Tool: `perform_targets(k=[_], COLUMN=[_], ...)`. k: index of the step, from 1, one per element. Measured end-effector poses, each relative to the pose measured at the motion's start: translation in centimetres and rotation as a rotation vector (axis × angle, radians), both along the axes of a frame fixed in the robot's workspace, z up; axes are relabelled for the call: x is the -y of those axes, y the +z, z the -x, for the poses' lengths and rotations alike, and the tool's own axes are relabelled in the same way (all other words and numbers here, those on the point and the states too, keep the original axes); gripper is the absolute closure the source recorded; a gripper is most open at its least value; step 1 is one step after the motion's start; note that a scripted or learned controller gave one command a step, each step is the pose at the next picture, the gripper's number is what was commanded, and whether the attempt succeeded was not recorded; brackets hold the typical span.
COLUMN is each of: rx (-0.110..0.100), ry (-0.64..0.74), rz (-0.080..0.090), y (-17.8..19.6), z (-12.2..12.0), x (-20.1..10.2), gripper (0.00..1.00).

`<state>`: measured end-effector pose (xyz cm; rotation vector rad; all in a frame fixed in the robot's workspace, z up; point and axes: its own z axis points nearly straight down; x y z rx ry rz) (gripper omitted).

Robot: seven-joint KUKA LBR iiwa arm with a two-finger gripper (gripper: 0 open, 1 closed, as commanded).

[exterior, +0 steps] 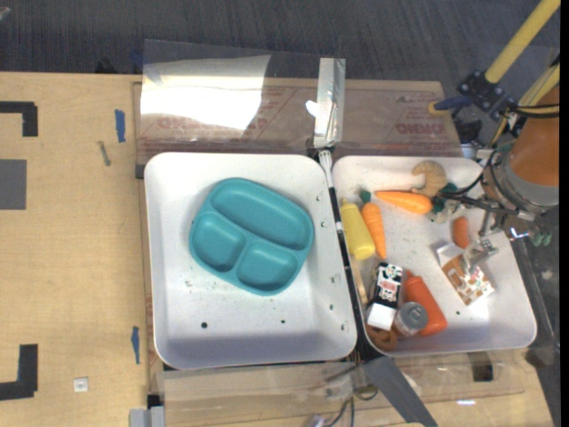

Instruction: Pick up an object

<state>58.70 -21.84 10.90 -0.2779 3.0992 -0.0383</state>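
The right bin [511, 323] holds several small items. A yellow bottle [358, 229] lies along its left wall with a thin orange carrot [376, 229] beside it. A bigger carrot [404, 202] lies across the back, next to a tan lump [429, 176]. A black-and-white carton [386, 292] and an orange bottle with a grey cap [422, 308] lie at the front. My gripper [483, 243] hangs over the bin's right part, just above a printed packet [466, 278] and beside a small red piece [460, 231]. Nothing visibly hangs from it.
The left bin [169, 310] carries a teal divided plate [252, 235]. The arm's orange band [542, 154] sits at the right edge, over the right bin's back corner. A clear plastic sheet [204, 100] and a metal divider [329, 105] stand behind the bins.
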Motion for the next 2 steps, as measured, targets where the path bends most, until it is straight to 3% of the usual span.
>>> perform_targets(k=[1,2], rx=[0.020,0.039], ry=[-0.098,-0.664], rz=[-0.013,-0.027], y=[0.2,0.1], z=[-2.9,3.7], x=[-0.5,-0.4], gripper=[0.00,0.00])
